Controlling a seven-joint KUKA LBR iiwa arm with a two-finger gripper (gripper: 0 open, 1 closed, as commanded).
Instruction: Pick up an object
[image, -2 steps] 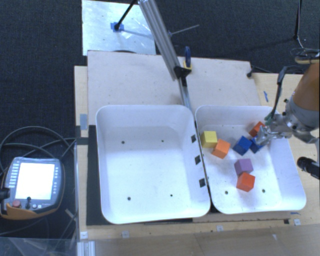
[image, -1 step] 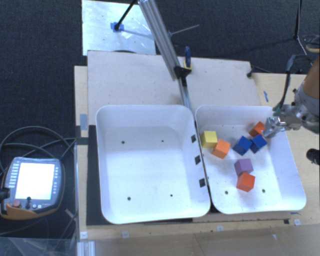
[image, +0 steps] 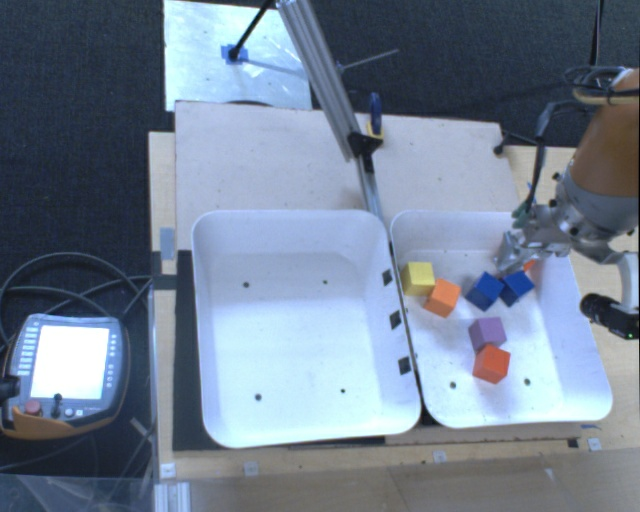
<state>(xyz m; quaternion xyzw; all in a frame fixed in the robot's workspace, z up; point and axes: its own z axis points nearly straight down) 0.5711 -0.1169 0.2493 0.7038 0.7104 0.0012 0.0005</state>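
Observation:
Several small cubes lie in the right bin (image: 560, 400): a yellow cube (image: 418, 276), an orange cube (image: 441, 297), two blue cubes (image: 484, 290) (image: 517, 287) side by side, a purple cube (image: 487, 331) and a red-orange cube (image: 491, 364). My gripper (image: 522, 252) hangs over the bin's back right part, just above and behind the right-hand blue cube. A small reddish patch (image: 532, 266) shows under the gripper beside that cube; what it is I cannot tell.
The left bin (image: 215, 300) stands beside the right one, with a shared rim between them. A slanted metal pole (image: 330, 80) crosses the back of the bench. A teach pendant (image: 65, 375) lies off the bench at the left.

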